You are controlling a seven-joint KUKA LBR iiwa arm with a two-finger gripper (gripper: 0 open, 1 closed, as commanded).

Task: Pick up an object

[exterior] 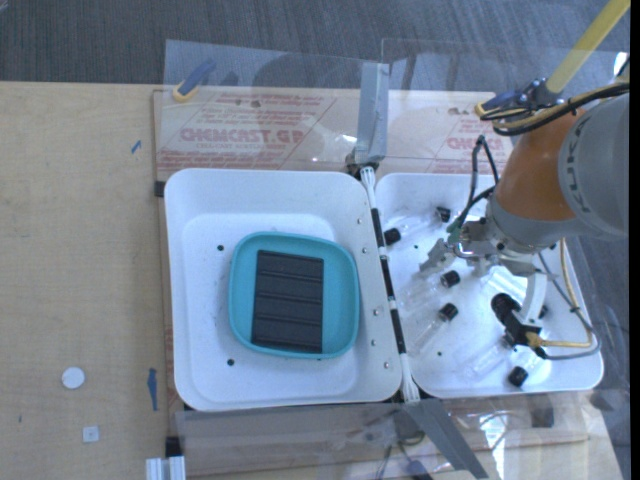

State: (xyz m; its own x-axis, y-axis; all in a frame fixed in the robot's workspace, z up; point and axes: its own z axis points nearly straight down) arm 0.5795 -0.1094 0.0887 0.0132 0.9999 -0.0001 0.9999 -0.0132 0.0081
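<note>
Pincer (450, 253) low in right bin (575, 373), grip state unclear, small black-capped vials (447, 312) scattered just beside it

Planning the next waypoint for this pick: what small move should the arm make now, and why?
Probably a short descent. The arm hangs over the right bin, where small clear vials with black caps lie scattered. The teal tray sits in the left bin, away from the arm.
</note>
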